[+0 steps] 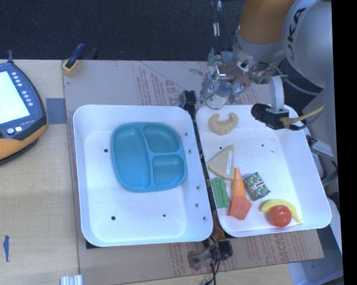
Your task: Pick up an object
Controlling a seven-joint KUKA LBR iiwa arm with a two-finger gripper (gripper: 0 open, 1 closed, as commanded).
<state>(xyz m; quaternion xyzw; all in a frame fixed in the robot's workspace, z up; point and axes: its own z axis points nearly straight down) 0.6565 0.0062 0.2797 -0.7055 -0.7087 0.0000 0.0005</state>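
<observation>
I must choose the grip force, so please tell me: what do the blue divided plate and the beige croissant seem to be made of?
The blue divided plate looks like hard moulded plastic: one even colour, smooth rounded compartment walls, a soft sheen. The beige croissant seems a matt toy, plastic or perhaps foam; its uniform pale colour suggests this, but the view leaves it open.

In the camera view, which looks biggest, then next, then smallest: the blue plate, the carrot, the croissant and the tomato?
1. blue plate, by far the largest.
2. carrot, long and thin.
3. croissant, looks close to the carrot in size, so this pair is unsure.
4. tomato, the smallest.
</observation>
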